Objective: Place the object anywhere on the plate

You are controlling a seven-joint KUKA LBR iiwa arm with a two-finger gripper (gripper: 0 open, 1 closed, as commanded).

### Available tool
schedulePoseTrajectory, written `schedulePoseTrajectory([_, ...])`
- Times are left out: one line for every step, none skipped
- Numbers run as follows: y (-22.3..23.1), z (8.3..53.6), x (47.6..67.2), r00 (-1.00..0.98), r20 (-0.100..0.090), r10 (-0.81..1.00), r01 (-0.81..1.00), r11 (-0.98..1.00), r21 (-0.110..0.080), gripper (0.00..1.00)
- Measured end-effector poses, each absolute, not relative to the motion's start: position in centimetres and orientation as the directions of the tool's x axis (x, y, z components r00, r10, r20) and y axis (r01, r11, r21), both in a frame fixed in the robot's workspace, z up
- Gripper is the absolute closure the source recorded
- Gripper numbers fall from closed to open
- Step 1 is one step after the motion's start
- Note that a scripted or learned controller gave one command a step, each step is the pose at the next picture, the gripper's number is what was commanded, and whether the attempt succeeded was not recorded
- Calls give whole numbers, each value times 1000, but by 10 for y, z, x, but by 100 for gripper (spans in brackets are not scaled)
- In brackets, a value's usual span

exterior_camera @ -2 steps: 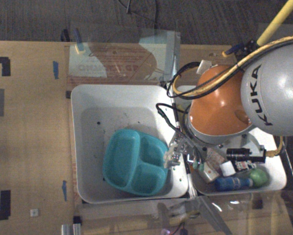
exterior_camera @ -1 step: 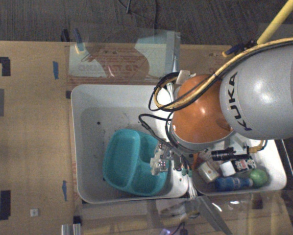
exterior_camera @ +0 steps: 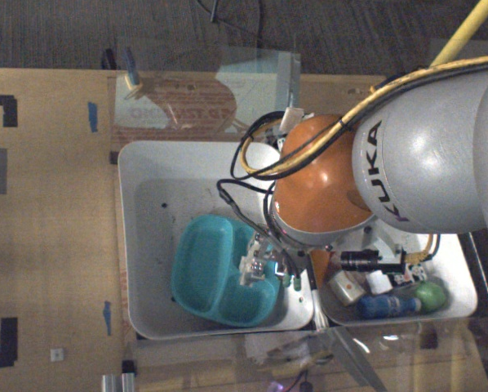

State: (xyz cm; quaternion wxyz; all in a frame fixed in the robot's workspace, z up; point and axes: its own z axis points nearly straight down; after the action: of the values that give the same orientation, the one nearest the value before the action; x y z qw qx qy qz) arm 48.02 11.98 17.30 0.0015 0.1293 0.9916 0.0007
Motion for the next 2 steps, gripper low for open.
schedulePoseTrajectory([131, 174, 484, -995, -4, 102, 102, 995, 2, 100])
schedulePoseTrajectory([166, 207, 492, -998, -3, 68, 68, 998, 2, 100])
